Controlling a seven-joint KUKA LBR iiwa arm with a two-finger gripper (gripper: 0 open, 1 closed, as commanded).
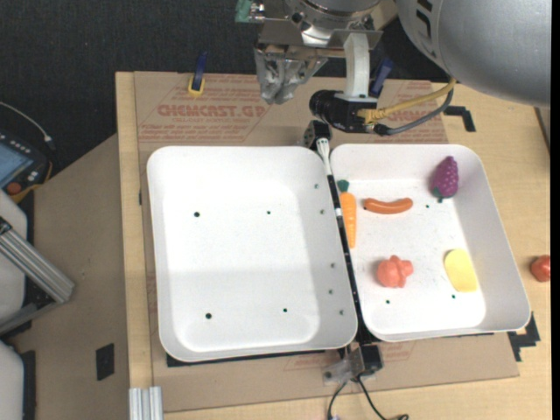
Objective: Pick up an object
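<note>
White bins first: I see the left bin point(236, 252) bare, the right bin point(490, 261) holding a carrot point(349, 219), sausage point(387, 206), grapes point(444, 177), lemon point(461, 269) and a pink fruit point(395, 271). My gripper point(282, 84) hangs beyond the far edge carrying nothing; a grab at the carrot risks clipping the rim it hugs.

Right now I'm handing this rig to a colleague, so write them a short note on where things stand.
Gripper: raised above the cardboard behind the bins, near the left bin's far edge. Nothing visible between its fingers; whether open or shut is unclear.
Objects, all in the right bin: carrot along the left wall, sausage, purple grapes at the far right corner, pink piece, yellow piece.
A small orange item lies on the bench outside the right bin.
Done: nothing picked yet.
Left: move over the right bin, descend, grasp one object, lift.
</note>
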